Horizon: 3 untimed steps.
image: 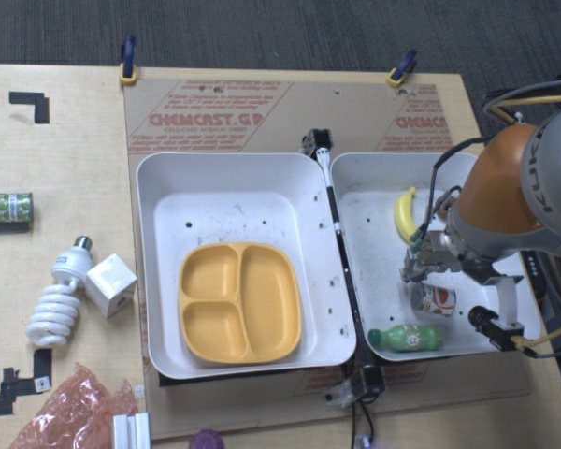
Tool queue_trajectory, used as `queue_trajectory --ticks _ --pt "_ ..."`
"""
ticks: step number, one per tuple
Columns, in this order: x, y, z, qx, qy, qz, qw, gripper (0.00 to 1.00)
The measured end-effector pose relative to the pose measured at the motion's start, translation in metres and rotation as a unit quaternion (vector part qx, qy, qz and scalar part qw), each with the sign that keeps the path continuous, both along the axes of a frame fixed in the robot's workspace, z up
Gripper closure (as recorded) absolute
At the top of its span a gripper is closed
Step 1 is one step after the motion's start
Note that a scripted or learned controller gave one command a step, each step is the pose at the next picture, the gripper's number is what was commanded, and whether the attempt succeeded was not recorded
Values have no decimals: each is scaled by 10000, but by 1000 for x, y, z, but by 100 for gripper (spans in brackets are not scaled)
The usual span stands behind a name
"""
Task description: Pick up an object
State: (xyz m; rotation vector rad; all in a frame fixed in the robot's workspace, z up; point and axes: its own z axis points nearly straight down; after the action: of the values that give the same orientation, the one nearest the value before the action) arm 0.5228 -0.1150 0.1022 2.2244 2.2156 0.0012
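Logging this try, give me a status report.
Gripper low in right white bin, above red-and-white can. Nothing seen held. Yellow banana, green plastic bottle close by.

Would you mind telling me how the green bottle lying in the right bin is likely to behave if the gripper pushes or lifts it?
The green bottle lies on its side near the right bin's front wall, so a push would probably roll it. Its rounded, smooth-looking body may slip between fingers. It looks like plastic, so likely light, though its contents cannot be judged.

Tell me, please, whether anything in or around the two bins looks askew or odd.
Mostly tidy. The green bottle lies on its side along the right bin's near wall, and a small can sits tilted under the gripper. The yellow divided plate lies flat in the left bin.
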Motion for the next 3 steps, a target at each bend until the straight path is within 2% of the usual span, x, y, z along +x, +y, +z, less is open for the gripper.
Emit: queue_trajectory --ticks 1,2,3 --pt "74 -51 -9 -2 5 30 10000 100" --pt "74 -51 -10 -2 6 30 10000 0" --pt "6 -39 -10 3 9 11 10000 0"
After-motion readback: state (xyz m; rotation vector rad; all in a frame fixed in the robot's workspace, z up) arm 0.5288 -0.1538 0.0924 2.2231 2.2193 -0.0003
